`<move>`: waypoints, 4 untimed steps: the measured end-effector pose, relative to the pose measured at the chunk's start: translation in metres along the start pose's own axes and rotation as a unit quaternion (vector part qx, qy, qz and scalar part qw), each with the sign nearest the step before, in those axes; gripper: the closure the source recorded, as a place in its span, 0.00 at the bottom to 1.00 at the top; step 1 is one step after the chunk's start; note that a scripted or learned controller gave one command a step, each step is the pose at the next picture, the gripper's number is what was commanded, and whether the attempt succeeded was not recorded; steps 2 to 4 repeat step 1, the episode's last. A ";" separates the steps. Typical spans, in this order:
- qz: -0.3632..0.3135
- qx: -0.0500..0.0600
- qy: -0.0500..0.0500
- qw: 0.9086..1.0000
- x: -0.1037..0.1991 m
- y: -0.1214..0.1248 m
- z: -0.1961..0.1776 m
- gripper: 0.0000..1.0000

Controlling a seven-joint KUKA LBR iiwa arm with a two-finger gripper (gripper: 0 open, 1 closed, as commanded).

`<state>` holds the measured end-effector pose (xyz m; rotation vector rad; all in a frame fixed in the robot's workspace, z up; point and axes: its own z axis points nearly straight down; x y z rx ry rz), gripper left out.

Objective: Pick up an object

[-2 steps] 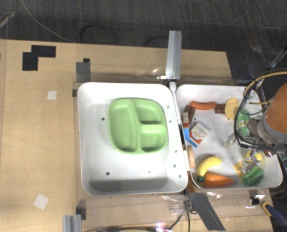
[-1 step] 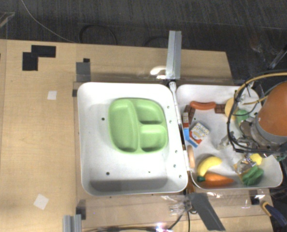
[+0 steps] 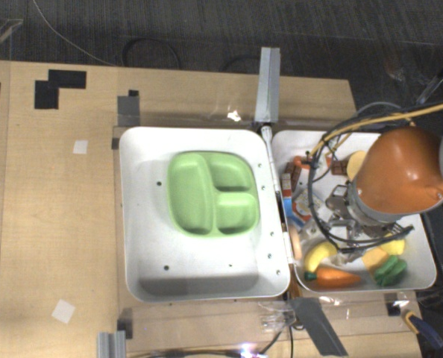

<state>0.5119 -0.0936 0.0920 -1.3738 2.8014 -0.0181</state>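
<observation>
A green divided tray lies alone in the left bin on the wooden counter, its three compartments bare, while the action plays out one bin over. In the right bin, the arm hangs low over a cluster of toy foods, its orange band and a tangle of cables masking most of what sits below the wrist. The jaws are buried under that wrist, and whether they are apart or together cannot be told from this angle.

Along the near wall of the right bin lie the candidates for the pick: a yellow banana at the left, an orange carrot touching it just in front, a second yellow piece partly under the wrist, and a green vegetable at the far right. A reddish item sits near the bin's far left wall, too cluttered to identify.

By all appearances the arm is in the descent-or-grasp step, with nothing visibly lifted. The next move likely calls for closing on one piece, probably the yellow one under the wrist, then rising straight up without dragging neighbours packed so close beside it.
</observation>
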 end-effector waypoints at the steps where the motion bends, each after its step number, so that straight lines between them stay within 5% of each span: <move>1: 0.000 0.006 -0.007 1.000 -0.006 -0.003 -0.014 1.00; 4: 0.000 0.006 -0.007 1.000 -0.006 -0.003 -0.014 1.00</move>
